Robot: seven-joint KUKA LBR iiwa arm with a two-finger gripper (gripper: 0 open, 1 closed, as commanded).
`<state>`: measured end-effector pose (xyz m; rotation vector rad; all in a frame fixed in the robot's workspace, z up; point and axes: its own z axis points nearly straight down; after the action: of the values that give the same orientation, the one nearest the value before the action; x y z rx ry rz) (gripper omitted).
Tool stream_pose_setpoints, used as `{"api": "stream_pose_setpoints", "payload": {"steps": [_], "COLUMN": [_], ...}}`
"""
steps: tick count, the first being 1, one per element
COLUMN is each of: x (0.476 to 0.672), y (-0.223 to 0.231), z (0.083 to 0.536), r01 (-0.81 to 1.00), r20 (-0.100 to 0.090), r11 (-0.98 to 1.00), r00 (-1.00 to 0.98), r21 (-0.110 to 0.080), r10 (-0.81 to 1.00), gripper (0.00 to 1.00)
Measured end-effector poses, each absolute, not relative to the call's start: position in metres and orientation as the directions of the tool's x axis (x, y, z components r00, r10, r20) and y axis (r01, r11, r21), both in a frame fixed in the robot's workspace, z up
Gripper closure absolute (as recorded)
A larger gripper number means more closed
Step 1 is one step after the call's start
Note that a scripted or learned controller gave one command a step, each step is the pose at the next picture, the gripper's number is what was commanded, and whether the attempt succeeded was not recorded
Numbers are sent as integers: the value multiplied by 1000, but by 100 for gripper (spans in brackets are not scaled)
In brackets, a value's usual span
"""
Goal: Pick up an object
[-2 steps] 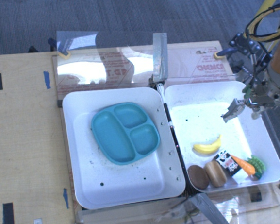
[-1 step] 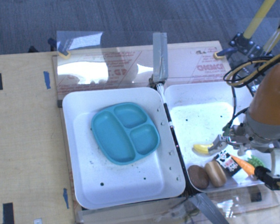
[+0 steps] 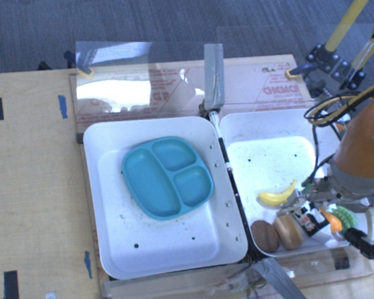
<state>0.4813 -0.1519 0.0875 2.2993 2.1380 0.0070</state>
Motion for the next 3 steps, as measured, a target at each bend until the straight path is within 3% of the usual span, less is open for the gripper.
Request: {"api": "stream_pose_setpoints", "payload": {"steps": [1, 2, 3], "x": [487, 525, 582], "y": [-153, -106, -94], "z": [102, 118, 96], "r01": [997, 989, 983], "r20": [-3, 0, 1], "r11": [-73, 146, 183], "r00": [73, -146, -183], "r21": [24, 3, -1], "r10": [997, 989, 983], "gripper": [100, 100, 100]}}
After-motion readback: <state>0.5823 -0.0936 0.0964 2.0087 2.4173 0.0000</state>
